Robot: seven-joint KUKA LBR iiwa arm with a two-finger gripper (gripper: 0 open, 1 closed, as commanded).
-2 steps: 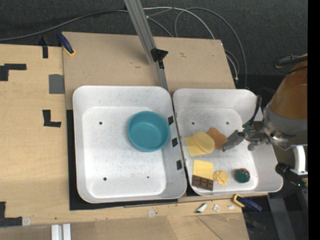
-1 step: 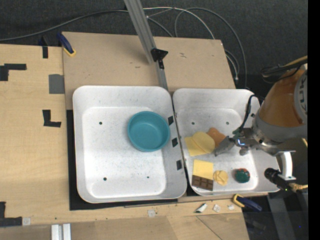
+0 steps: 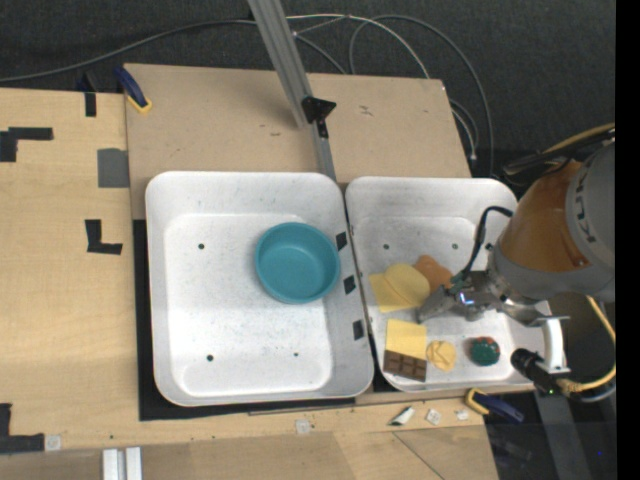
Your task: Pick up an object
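Note:
My gripper [image 3: 452, 299] hangs low over the middle of the right bin [image 3: 420, 200]. It is just right of a pale yellow piece [image 3: 398, 287] and below an orange object [image 3: 433, 267], which it partly covers. Nearer the front of that bin lie a yellow and brown block [image 3: 406, 349], a small yellow round thing [image 3: 441, 354] and a green ball with a red patch [image 3: 484, 350]. The view shows nothing held in the gripper. A teal bowl [image 3: 296, 261] sits in the left bin [image 3: 180, 268].
The arm's orange band [image 3: 545, 230] and grey wrist cover the right bin's right side. A slanted metal pole [image 3: 290, 63] crosses above the bins' back edge. Cables [image 3: 400, 38] trail behind the bench. Small scraps [image 3: 415, 415] lie in front of the right bin.

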